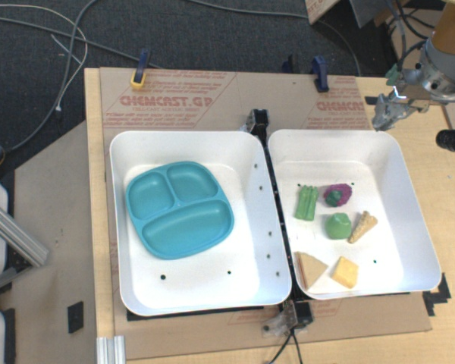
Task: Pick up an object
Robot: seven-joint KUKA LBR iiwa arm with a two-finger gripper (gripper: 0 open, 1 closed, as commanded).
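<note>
The right bin [387, 154] holds several small toy foods: a green ribbed piece [307, 202], a purple one [337, 195], a green round one [337, 226], a tan stick [362, 227], a tan wedge [312, 268] and a yellow block [346, 272]. My gripper [387, 115] hangs at the upper right, above the bench just beyond the right bin's far right corner, well apart from all the foods. Nothing shows between its fingers.
The left bin [129, 158] carries a teal divided plate [181, 208]. Two clamps [142, 66] [319, 74] hold the cardboard base at its far edge. A black bracket [256, 120] sits between the bins. Cables lie on the dark floor behind.
</note>
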